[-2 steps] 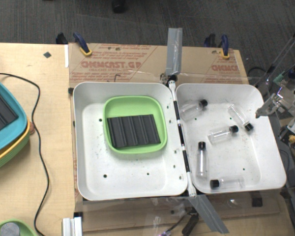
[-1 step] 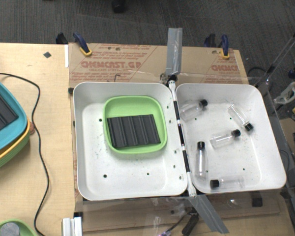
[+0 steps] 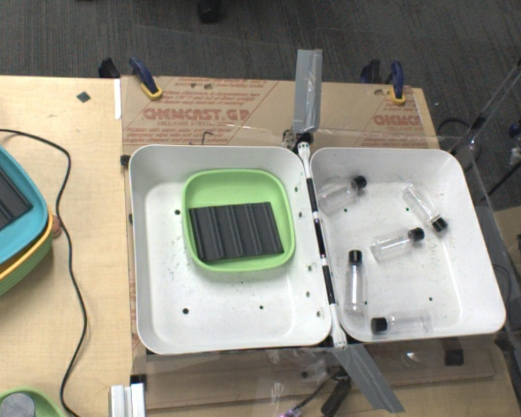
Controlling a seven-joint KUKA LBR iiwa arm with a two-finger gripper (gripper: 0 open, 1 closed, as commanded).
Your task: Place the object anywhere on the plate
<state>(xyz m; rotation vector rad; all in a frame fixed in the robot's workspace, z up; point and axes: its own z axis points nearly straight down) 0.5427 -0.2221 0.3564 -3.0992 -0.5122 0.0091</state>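
On the right, five clear vials (image 3: pixel 392 247) lie scattered in the right bin (image 3: pixel 469 233), well apart from the plate (image 3: pixel 282 200) in the left bin (image 3: pixel 156 268). I cannot tell the gripper's state. I judge a round, slick vial may slip or roll off the plate's dark ridged pad (image 3: pixel 236 231).

colours: cannot tell; shapes: cannot tell; cables, screws: cannot tell; markings: cannot tell

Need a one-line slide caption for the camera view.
Green plate holding a dark ridged insert in left bin; five clear black-capped vials scattered in right bin.
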